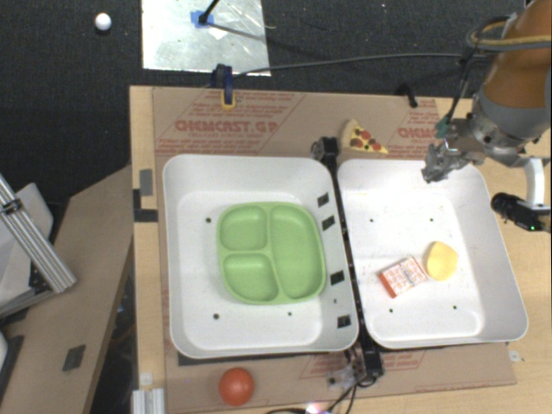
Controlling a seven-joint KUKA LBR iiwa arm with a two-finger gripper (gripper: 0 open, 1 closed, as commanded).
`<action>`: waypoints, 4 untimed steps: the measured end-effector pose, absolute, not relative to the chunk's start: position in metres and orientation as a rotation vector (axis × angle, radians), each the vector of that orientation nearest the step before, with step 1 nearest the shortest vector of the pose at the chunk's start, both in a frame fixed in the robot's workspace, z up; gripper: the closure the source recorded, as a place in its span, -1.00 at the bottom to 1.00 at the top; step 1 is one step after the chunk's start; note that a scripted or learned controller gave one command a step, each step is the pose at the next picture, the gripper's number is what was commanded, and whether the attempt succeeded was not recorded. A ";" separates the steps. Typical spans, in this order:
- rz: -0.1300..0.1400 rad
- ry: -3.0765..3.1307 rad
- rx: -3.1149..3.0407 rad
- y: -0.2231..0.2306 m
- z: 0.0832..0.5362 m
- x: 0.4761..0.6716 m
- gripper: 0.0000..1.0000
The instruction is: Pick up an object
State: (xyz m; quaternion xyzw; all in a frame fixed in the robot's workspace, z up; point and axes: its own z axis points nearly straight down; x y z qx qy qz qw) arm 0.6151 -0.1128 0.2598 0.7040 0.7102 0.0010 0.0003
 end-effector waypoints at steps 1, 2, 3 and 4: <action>0.004 2.234 2.211 -0.050 0.253 0.602 1.00; 0.003 2.234 2.211 0.009 0.253 0.587 1.00; 0.002 2.232 2.213 0.056 0.238 0.580 1.00; 0.002 2.234 2.213 0.106 0.222 0.566 1.00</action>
